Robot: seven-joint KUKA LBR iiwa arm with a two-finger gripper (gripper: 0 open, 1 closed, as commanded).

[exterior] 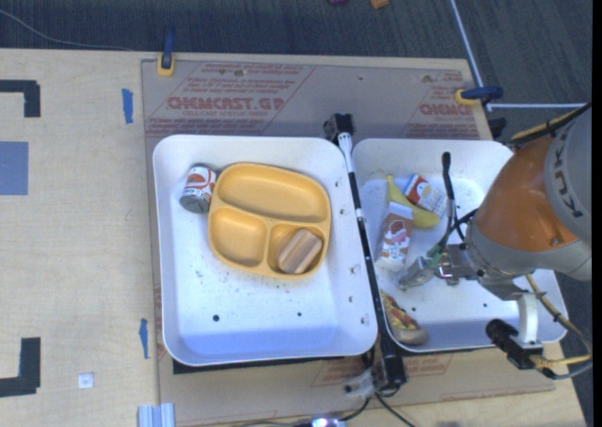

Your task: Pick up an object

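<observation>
- The grey arm with the orange band [527, 204] is seen reaching in from the right over the right-hand shallow white bin [480, 320].
- The two-finger gripper [420, 272] is held low inside that bin, just beside a white and red crinkled packet [395, 237]; whether its fingers are spread or pressed together cannot be told, and nothing is seen between them.
- A yellow, red and white carton [425, 196] is found near the bin's far side, and a flat multicoloured item [403, 319] near its front left corner.
- In the left-hand white bin [263, 322], a yellow three-compartment plastic tray [268, 192] is laid, with a tan wooden block [299, 251] in its near right compartment.
- A red and white can [197, 188] is lying touching the tray's left edge.
</observation>
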